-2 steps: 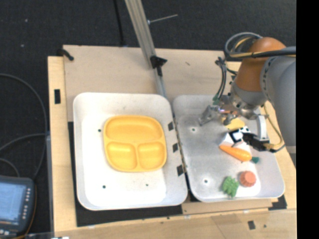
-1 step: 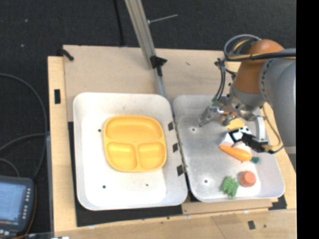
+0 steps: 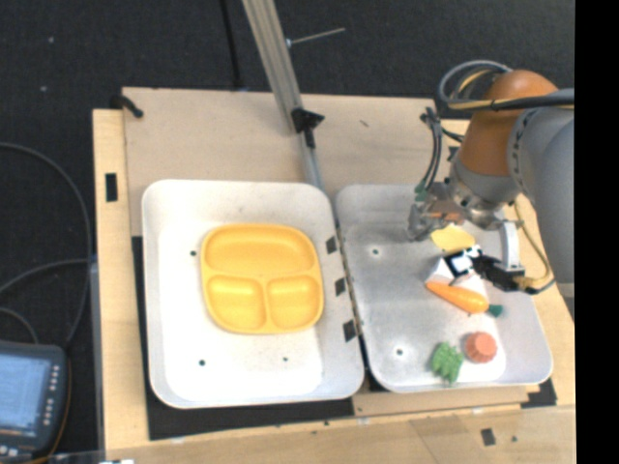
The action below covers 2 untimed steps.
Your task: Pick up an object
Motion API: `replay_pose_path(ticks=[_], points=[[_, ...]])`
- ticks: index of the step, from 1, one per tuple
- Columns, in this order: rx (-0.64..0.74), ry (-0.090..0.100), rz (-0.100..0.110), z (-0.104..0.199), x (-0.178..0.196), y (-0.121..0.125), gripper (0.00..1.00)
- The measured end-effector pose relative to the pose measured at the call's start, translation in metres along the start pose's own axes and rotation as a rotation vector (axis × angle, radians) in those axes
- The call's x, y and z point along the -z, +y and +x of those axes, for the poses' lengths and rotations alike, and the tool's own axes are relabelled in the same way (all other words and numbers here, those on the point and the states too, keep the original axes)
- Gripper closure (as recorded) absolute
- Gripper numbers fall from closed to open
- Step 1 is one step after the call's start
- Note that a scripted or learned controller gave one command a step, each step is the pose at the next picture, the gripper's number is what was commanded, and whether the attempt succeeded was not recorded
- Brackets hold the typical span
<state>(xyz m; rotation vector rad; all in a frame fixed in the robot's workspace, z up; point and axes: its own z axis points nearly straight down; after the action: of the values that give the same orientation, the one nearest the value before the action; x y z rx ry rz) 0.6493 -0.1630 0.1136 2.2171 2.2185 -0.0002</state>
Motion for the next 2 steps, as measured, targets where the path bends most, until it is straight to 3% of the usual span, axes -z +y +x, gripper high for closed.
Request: replay_pose_path(ticks=[2], points=[[0.004,0.001,-0.004,-0.006,0.114,0.007,1.00]])
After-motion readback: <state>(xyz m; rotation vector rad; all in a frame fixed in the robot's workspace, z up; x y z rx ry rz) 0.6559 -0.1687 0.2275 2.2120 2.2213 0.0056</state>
